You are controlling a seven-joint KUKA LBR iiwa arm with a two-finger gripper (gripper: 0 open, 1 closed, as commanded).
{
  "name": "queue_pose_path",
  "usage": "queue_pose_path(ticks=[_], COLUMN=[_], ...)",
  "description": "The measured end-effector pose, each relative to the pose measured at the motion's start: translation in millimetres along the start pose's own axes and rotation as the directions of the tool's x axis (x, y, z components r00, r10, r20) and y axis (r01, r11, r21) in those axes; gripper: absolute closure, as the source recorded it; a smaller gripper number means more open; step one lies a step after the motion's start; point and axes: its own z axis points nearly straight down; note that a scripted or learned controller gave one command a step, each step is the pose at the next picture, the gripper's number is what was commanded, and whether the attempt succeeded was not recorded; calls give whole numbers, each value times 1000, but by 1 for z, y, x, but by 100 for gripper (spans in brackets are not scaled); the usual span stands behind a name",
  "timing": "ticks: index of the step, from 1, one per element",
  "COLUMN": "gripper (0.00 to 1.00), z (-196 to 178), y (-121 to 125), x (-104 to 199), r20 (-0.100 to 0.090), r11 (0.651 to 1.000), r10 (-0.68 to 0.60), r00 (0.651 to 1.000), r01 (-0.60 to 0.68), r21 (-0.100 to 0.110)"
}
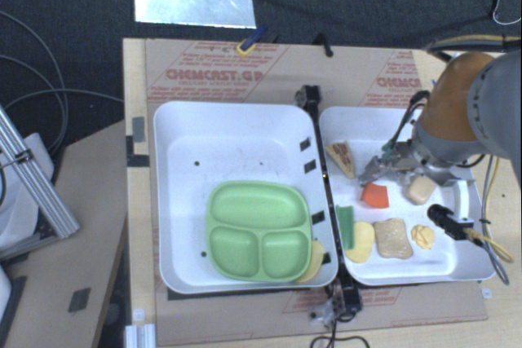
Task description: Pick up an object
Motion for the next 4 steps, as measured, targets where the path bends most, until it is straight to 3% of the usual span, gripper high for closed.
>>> queue_pose_path(ticks=[1,2,3,4], gripper=[0,0,0,0], z=[-42,-2,-1,-2], y=[-66,-96,-98,-71], x=[27,50,3,-38], r20=[2,6,5,6], r11=[1000,1000,1000,1000], r10=[2,3,4,3], r00=[1000,1000,1000,1000], r01=[-2,-3,-4,-3], r21=[-3,-18,-10,-10])
